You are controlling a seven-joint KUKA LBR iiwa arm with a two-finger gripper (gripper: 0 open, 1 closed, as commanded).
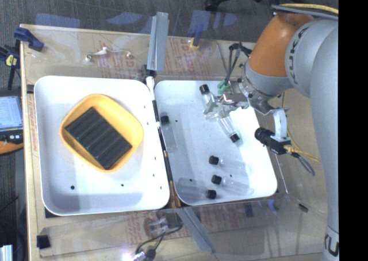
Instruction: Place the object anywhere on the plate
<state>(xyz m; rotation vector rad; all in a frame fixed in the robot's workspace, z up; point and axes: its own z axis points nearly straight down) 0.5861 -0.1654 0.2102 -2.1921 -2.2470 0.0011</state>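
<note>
I am judging the clear vials lying in the right bin light, slick, breakable — best taken across the body — while the pincer hovers, its spread indiscernible.

end effector finger state unclear against clear items, arm cut off at right edge
</note>
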